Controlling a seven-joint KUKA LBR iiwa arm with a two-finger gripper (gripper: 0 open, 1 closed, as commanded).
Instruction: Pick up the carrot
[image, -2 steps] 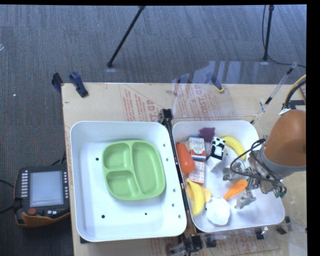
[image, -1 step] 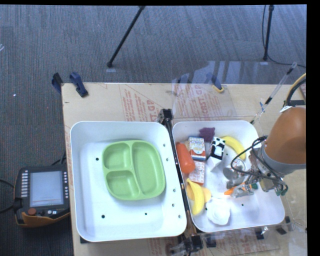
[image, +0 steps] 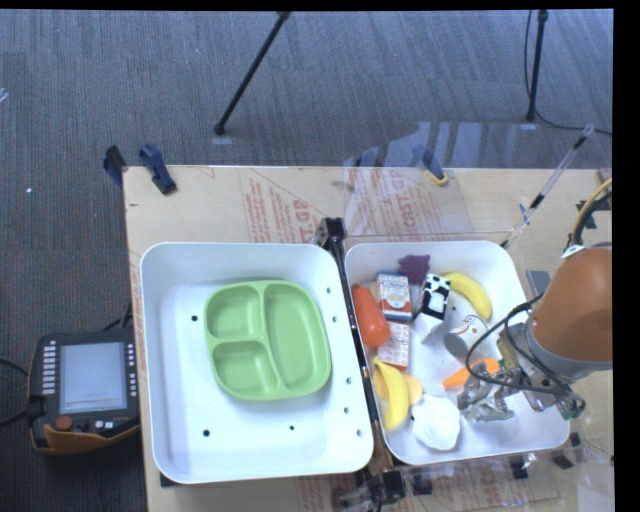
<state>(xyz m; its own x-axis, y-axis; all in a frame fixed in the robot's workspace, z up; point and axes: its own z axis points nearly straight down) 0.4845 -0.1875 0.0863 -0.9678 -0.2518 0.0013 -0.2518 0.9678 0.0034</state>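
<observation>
Low in the right bin (image: 500, 262), toward its five o'clock corner, the tool (image: 488, 398) hangs from the grey arm (image: 575, 320) with its orange band, which comes in from three o'clock. Whether it is spread or closed cannot be told from this slanted view; its metal parts blur together over the white floor.

Just at the tool's ten to eleven o'clock lies the carrot (image: 468, 374), a small orange piece resting on the bin floor beside a grey round object (image: 462, 332). It looks very near the tool, but nothing shows it gripped.

At the tool's nine o'clock sits a white lumpy object (image: 437, 423), and beyond that a yellow banana (image: 392, 394) near the bin's left wall. Farther off toward eleven o'clock are a second banana (image: 471, 292), a black and white block (image: 434, 295), a small carton (image: 394, 295) with a flat packet (image: 395, 346) below it, a red-orange bottle-shaped item (image: 369, 316), and a dark purple piece (image: 414, 266) near the top wall.

Well out at nine o'clock the left bin (image: 165, 300) holds a green divided plate (image: 268, 337). Both bins rest on the table (image: 260, 205), and a handheld control pendant (image: 87, 388) lies on the floor beyond the table's left edge.
</observation>
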